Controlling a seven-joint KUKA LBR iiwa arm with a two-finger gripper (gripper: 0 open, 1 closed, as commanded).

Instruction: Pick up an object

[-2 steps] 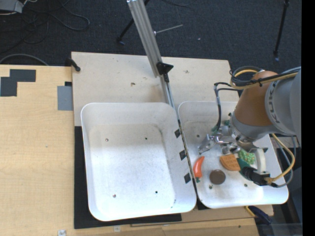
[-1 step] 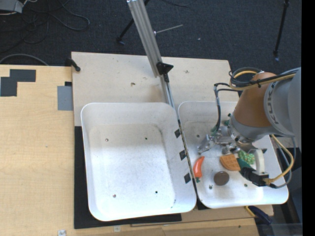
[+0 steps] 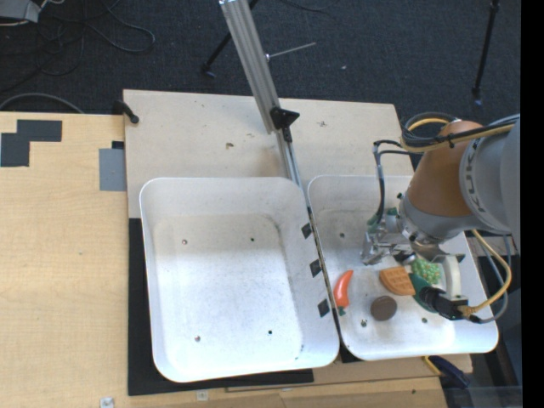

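Several small objects lie in the right bin (image 3: 357,201). A red-orange pepper-shaped piece (image 3: 342,288) rests by the bin's left wall. A dark brown round piece (image 3: 384,308) sits near the front. An orange-tan piece (image 3: 397,280) lies just right of centre, with a green textured piece (image 3: 427,271) beside it. My gripper (image 3: 380,252) hangs low over the bin, directly above and left of the orange-tan piece, under the orange-banded wrist (image 3: 438,185). The wrist hides part of the bin's right side.
The left bin (image 3: 170,219) stands beside the right one, split by a divider with black clips (image 3: 313,266). A slanted aluminium post (image 3: 255,66) rises behind the bins. Cables (image 3: 484,300) trail off the arm at the right. Wooden bench surface lies to the left.
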